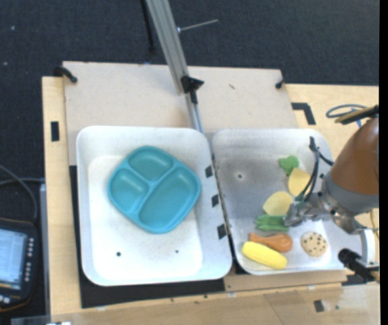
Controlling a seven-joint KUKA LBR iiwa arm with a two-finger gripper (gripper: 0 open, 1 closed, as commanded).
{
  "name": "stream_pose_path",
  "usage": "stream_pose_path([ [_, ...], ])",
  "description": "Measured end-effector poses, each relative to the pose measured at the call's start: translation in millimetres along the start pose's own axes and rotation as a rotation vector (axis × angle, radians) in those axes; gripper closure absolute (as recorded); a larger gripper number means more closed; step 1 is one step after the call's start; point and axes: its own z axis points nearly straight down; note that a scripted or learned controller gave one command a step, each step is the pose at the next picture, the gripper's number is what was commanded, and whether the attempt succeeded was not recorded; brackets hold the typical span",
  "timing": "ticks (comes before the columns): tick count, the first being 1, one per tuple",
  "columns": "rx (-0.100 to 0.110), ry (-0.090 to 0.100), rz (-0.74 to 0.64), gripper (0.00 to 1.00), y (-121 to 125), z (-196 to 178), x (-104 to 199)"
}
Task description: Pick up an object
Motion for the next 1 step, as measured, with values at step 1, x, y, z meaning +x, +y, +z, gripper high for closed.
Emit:
stream_pose_path([
  [1, 0.007, 0.000, -0.007, 1.00, 3.8, -43.2, -2.4],
])
